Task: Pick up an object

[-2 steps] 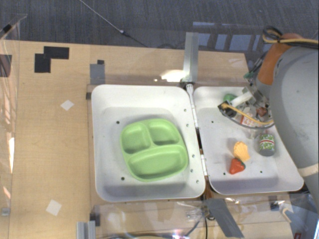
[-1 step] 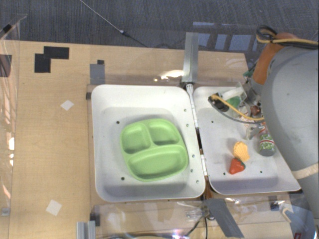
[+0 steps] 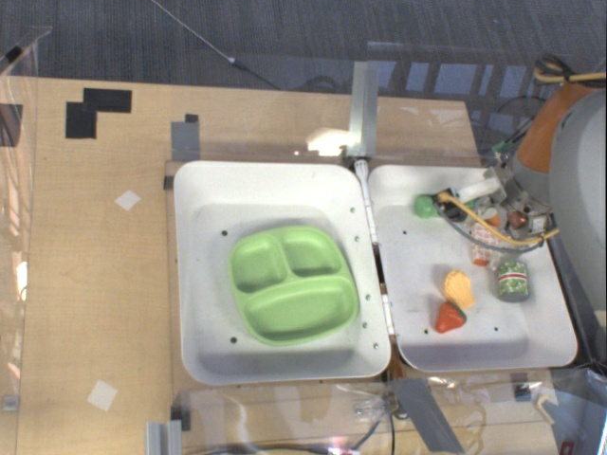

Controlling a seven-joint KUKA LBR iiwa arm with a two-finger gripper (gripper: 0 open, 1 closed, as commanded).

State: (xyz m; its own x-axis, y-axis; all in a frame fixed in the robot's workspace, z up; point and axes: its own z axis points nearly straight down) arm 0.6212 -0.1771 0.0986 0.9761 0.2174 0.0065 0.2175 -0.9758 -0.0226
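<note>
My gripper [image 3: 490, 218] hangs over the far right part of the right bin [image 3: 417, 344], reaching in from the right. Just left of it lies a small green object [image 3: 424, 206]. A small red and white item [image 3: 482, 251] lies right below the gripper, partly hidden by it. Nearer the front stand a green and white can [image 3: 512, 280], a yellow-orange toy food [image 3: 459, 287] and a red piece [image 3: 450, 318]. I see nothing held.
The left bin [image 3: 194, 349] holds a light green divided plate [image 3: 292, 283] in its middle. A metal post [image 3: 364, 112] rises behind the divider between the bins. The arm's grey body [image 3: 580, 188] fills the right side.
</note>
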